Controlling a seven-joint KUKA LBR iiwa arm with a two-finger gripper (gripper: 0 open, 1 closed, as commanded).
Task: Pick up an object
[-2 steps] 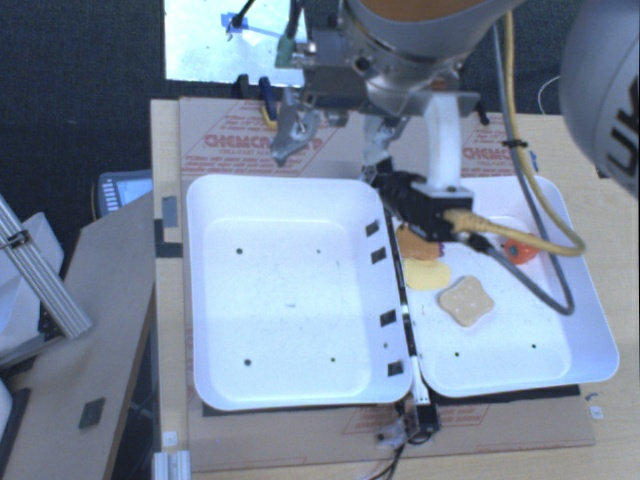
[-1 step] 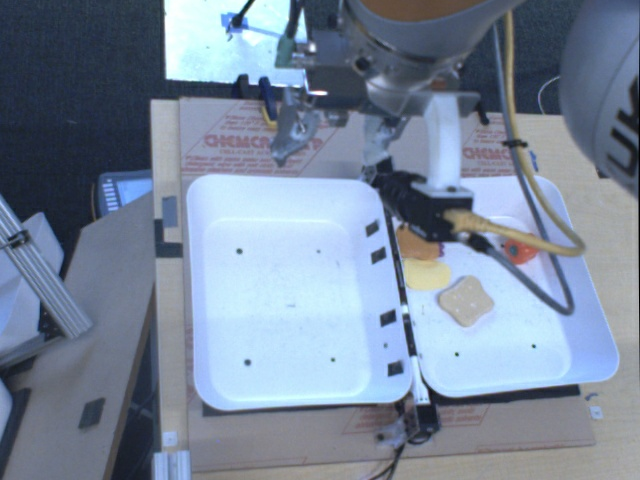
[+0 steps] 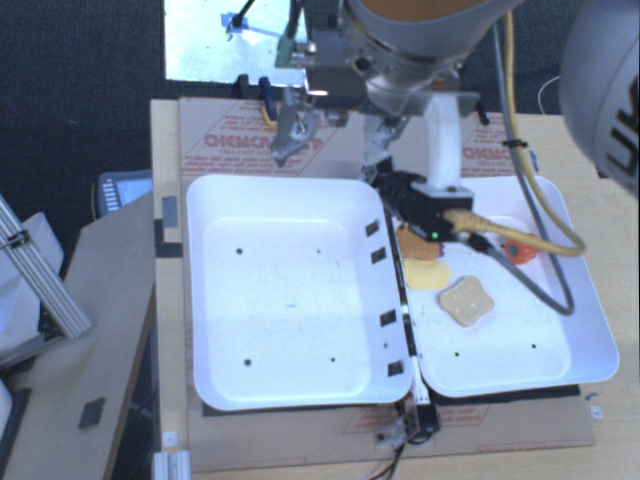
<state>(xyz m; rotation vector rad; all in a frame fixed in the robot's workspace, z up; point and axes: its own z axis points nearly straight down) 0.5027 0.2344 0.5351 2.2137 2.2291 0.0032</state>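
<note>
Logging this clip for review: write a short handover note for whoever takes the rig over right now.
Gripper: above the bench behind the bins, fingers apart, nothing between them.
Things: all in the right bin. Toast-shaped piece near its middle, yellow slice and orange-brown piece by the divider, red-orange piece under the yellow cable.
Done: nothing picked.
Left: descend into the right bin, grasp one piece, lift.

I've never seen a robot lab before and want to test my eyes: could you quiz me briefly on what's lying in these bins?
1. True or false: the tan toast-shaped piece lies in the right bin.
2. Which lies nearer the toast-shaped piece? A) the yellow flat piece B) the red piece
3. Fill in: the arm's yellow cable loops down over the ____ bin.

Key: 1 true; 2 A; 3 right.
</note>
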